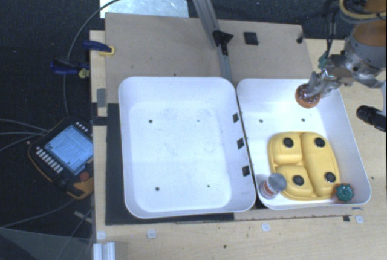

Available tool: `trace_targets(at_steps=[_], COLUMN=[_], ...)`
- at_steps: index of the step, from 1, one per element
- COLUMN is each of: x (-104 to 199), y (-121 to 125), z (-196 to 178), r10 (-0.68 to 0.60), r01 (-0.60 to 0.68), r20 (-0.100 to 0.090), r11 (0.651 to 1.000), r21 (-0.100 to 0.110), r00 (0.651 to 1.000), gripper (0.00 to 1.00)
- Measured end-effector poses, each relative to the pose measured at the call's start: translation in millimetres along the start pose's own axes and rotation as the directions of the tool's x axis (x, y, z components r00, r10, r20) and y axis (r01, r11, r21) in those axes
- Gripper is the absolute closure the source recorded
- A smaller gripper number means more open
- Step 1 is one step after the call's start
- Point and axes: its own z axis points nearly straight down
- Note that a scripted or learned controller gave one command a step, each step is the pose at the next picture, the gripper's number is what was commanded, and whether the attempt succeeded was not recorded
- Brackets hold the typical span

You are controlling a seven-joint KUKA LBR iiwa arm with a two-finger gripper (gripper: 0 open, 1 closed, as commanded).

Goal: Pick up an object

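My gripper (313,88) reaches in from the right over the far right part of the right bin (260,92). A small round orange-brown object (305,97) sits right at its tip, touching or just under it; I cannot make out whether it is gripped. A large yellow moulded piece with black dots (302,163) lies in the near half of that bin. A small silver-capped bottle (273,184) leans at its near left, and a teal ball (344,193) rests in the near right corner.
The left bin (130,132) stands beside the right one. A slanted metal pole (205,5) runs down to the gap between the bins. A teach pendant (63,153) and cables lie off the bench at left.
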Motion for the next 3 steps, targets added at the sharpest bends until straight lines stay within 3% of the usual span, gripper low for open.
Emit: trace_targets(at_steps=[3], x=[166], y=[-48], z=[13], r10=[0.0], r01=[0.0], r20=[-0.001], r11=[1.0], r21=[0.001], r00=[1.0], gripper=[1.0])
